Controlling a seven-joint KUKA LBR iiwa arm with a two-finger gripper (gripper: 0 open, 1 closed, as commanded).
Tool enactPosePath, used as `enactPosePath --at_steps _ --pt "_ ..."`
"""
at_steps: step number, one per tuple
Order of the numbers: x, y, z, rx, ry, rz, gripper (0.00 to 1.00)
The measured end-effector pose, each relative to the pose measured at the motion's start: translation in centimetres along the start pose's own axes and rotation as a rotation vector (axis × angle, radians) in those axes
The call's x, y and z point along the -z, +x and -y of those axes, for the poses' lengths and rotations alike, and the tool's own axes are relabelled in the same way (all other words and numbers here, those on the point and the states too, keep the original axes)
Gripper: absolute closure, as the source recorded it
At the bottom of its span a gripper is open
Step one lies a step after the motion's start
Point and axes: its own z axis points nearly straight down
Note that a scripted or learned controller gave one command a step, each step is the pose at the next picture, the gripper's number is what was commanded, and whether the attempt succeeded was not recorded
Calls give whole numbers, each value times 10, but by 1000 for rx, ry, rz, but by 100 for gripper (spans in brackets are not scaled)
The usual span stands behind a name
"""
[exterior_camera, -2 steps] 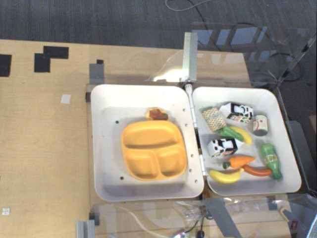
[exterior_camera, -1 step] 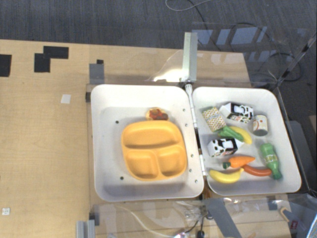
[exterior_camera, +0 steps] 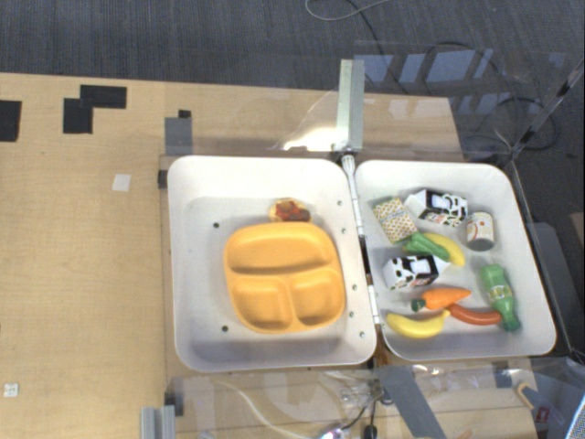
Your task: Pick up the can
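The can (exterior_camera: 480, 230) is small and silver-grey with a reddish label. It lies on its side near the right wall of the right bin (exterior_camera: 521, 208), just right of a black-and-white cow-patterned carton (exterior_camera: 442, 208). A green bottle (exterior_camera: 499, 294) lies a little in front of the can.
The right bin also holds a patterned pouch (exterior_camera: 394, 219), a second cow-patterned item (exterior_camera: 410, 270), two bananas (exterior_camera: 416, 325), a carrot (exterior_camera: 446, 296), a red pepper (exterior_camera: 474, 315) and a green vegetable (exterior_camera: 426, 245). The left bin (exterior_camera: 196, 245) holds an orange divided tray (exterior_camera: 283, 275) and a small red-yellow item (exterior_camera: 291, 210).
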Motion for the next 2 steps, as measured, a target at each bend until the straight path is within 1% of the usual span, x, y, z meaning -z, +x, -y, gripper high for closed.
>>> enactPosePath --at_steps 2 --pt "26 3 -4 15 -15 3 100"
